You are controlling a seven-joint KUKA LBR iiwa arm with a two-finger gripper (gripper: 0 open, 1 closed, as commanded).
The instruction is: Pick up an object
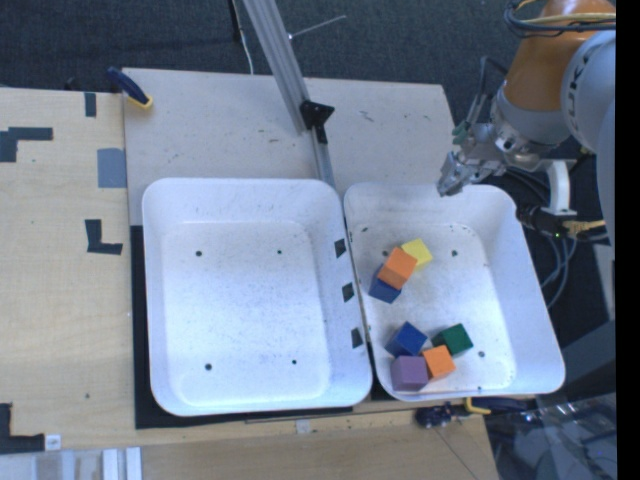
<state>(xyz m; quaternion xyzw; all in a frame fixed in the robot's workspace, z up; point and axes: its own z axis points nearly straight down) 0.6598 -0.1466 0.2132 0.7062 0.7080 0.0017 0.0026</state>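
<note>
The right bin (500, 230) holds several small blocks. An orange block (399, 265), a yellow block (418, 253) and a dark blue block (383, 289) cluster near its middle. Toward the front lie a blue block (407, 338), a green block (456, 339), a second orange block (438, 361) and a purple block (408, 373). My gripper (452, 181) hangs over the bin's far rim, well above and behind the blocks. Nothing shows between its fingers.
The left bin (240, 298) sits beside the right one, sharing a middle rim. A slanted metal rail (285, 63) crosses the bench behind the bins. A blue and yellow tool (130, 88) lies at the back left. Cables (560, 223) hang to the right.
</note>
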